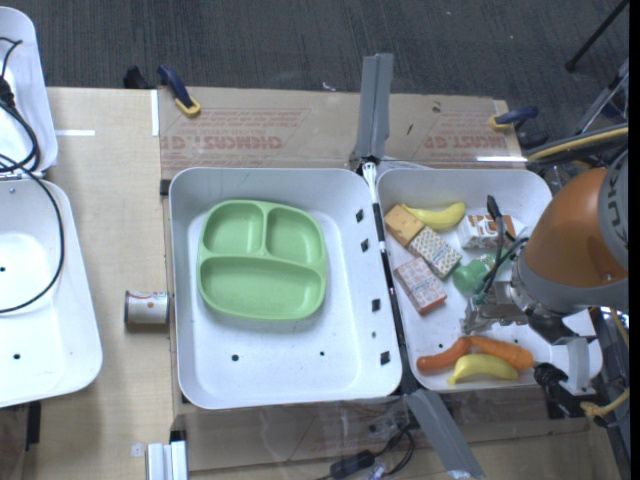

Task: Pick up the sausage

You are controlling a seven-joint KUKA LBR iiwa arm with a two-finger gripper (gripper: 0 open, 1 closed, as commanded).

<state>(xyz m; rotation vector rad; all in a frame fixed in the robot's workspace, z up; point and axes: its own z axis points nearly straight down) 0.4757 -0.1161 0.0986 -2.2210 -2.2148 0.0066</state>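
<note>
Two shallow white bins side by side on a wooden bench: left bin (190, 268), right bin (540, 193). Inside the left one, a green divided plate (263, 260), lying flat near the middle.

Crowded in the right bin: at the far end a yellow banana (437, 214) touching an orange cheese wedge (402, 224); just nearer, two patterned boxes (433, 251) (420, 283) lying side by side at a slant; beside them a green item (468, 274), too blurred to name, and a small carton (484, 231) by the far wall.

Along the near wall of that same bin, the sausage (442, 359), reddish-orange and lying flat, end to end with an orange carrot (506, 350) and touching a second banana (486, 369) just nearer.

Reaching in from the right, the grey arm with its orange band (580, 238). Gripper (486, 315) low in the right bin, just above the carrot and sausage, between them and the green item. Cannot tell whether apart or together; nothing seen clamped in it.

Beyond the bins: a small can (147, 308) on its side left of the left bin, and two blue clamps (178, 90) (514, 118) at the bench's far edge
</note>
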